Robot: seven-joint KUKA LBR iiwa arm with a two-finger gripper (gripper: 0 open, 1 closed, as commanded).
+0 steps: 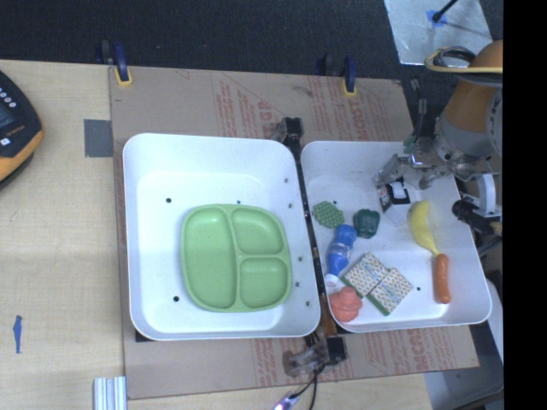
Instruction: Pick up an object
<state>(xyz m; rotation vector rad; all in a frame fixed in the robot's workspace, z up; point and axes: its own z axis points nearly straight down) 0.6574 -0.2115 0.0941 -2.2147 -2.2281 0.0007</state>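
Note:
My gripper hangs over the far part of the right bin, open, with nothing between its fingers. Just in front of it lie a yellow banana and a dark green lump. Further toward the near side are a flat green textured piece, a blue bottle, two patterned boxes, a pink-red object and an orange sausage shape by the right wall.
The left bin holds a light green divided plate. Clamps grip the cardboard sheet at the far edge. A yellow-black device sits at the left of the bench. The arm's body rises at the right.

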